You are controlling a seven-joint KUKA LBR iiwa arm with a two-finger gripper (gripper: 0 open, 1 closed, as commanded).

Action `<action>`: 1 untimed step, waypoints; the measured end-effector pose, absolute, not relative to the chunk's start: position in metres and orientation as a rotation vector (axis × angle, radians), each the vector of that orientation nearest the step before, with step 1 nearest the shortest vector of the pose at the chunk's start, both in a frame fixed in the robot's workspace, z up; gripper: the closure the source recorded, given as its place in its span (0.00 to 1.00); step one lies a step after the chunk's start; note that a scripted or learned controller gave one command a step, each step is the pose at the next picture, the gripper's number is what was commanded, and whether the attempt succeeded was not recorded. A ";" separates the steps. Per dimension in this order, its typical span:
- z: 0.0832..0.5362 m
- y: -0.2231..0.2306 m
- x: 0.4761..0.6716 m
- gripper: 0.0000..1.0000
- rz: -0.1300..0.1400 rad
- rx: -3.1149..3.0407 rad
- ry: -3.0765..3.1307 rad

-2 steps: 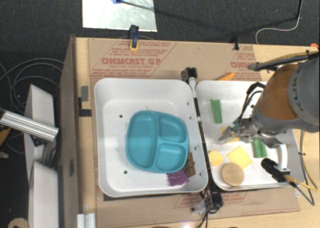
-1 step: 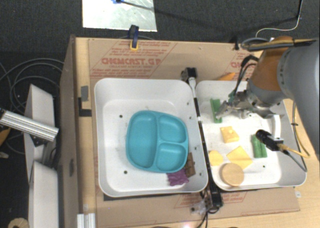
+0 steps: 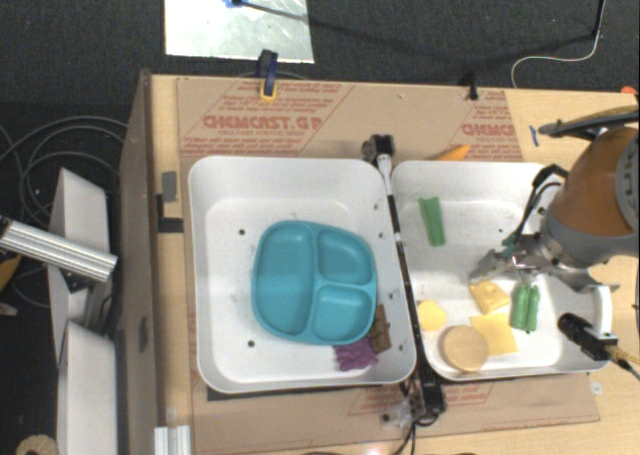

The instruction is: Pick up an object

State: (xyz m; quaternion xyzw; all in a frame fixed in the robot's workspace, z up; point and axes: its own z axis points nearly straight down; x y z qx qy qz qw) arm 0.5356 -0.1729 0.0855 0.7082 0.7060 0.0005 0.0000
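Over the right bin (image 3: 470, 188), near its right wall, hangs the gripper (image 3: 512, 265), low above the bin floor; whether it is open or closed, and whether it has hold of anything, I cannot tell. Just under it lies a yellow block (image 3: 489, 297), and just to the right of that a green piece (image 3: 524, 307). Further toward the near rim are a yellow square (image 3: 496, 334), a tan round disc (image 3: 465, 347) and a small yellow piece (image 3: 431, 316). Up and to the left of the gripper lies a green bar (image 3: 432, 220). Well to the left, the other bin (image 3: 225, 198) holds a teal divided plate (image 3: 314, 281), with a purple piece (image 3: 352, 355) and a brown piece (image 3: 380, 335) at its near edge. Behind both bins, the cardboard (image 3: 270, 108) on the desk (image 3: 140, 243) carries red print reading "CHEMCAST".
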 end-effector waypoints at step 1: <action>0.085 -0.129 0.598 0.00 0.008 2.208 2.228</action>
